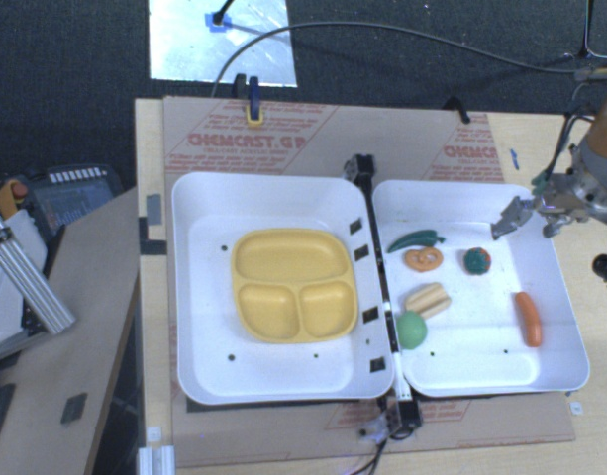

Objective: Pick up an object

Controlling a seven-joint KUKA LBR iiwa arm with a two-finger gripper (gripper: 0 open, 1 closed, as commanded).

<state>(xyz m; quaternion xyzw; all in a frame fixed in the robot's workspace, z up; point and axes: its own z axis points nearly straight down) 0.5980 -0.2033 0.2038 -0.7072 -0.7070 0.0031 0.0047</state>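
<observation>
Closest to the camera, at the front edge of the desk (pixel 154 166), a small black clamp (pixel 402 419) with a few wires sits where the two white bins meet. Just above it in the right bin (pixel 481 364) lies a green ball-like fruit (pixel 411 330), hard against the divider between the bins. Touching it on its upper right is a pale yellow, ribbed piece of toy food (pixel 428 299). Farther back sit an orange slice-shaped piece (pixel 423 258) and, just behind that, a dark green pepper-like piece (pixel 415 239) lying on its side. To the right of the slice, a round dark green object with a red patch (pixel 476 260) stands apart from the others. Near the right wall of this bin an orange carrot-like stick (pixel 529 319) lies lengthwise, well apart from the rest.

The left bin (pixel 199 295) holds a yellow tray with three compartments (pixel 292 283), roughly in its middle, nothing in its compartments.

The gripper (pixel 529 216) hangs at the far right corner of the right bin, above the rim, on the grey arm (pixel 595 171) coming in from the right. Its two fingers look spread apart, with nothing between them. It touches none of the toy foods; the nearest is the round green and red one, down and to its left.

A brown board with red lettering (pixel 253 132) lies under both bins.
</observation>
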